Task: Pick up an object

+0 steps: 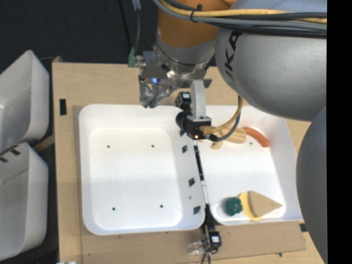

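Observation:
My gripper hangs over the back rim of the left bin, near the divider between the bins, with no object visible in it. The right bin holds an orange sausage-shaped piece and a pale tan stick at the back. At the front of that bin lie a teal lump and a tan wedge with a yellow edge, side by side. All of these lie well to the right of the gripper.
The big grey arm and its orange band cover the upper right of the view and the far right of the right bin. White rounded housings stand off the bench at the left. A small clip sits at the bins' front edge.

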### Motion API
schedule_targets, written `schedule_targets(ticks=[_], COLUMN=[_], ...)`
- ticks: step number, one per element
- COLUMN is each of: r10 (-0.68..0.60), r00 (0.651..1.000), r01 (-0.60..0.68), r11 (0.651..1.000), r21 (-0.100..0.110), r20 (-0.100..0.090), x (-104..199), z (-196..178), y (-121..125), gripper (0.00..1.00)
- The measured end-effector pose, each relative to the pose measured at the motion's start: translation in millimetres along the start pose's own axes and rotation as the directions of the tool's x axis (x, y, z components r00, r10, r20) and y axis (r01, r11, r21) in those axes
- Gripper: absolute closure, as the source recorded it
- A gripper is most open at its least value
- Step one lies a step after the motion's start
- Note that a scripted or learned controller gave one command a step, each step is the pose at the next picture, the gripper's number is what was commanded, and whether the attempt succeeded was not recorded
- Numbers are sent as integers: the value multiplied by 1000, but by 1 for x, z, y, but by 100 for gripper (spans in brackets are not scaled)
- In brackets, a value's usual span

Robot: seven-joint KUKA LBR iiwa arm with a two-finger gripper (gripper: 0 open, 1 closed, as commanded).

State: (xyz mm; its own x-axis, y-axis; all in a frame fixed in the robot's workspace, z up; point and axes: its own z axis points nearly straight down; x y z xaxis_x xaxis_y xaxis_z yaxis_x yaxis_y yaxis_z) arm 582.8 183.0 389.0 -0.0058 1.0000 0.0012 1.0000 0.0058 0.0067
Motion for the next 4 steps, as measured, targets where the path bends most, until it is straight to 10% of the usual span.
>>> schedule_targets(ticks=[1, 2, 3, 4], r10=[0, 7, -1, 7], r00=[1000, 1000, 1000, 1000], r01=[0, -7, 1, -7], r11=[1000, 1000, 1000, 1000], r21=[18, 0, 11, 7], r20=[5, 1, 0, 4], x=[40, 9, 40, 37], z=[132, 92, 65, 110], y=[-15, 51, -41, 7], gripper=[100, 100, 100, 100])
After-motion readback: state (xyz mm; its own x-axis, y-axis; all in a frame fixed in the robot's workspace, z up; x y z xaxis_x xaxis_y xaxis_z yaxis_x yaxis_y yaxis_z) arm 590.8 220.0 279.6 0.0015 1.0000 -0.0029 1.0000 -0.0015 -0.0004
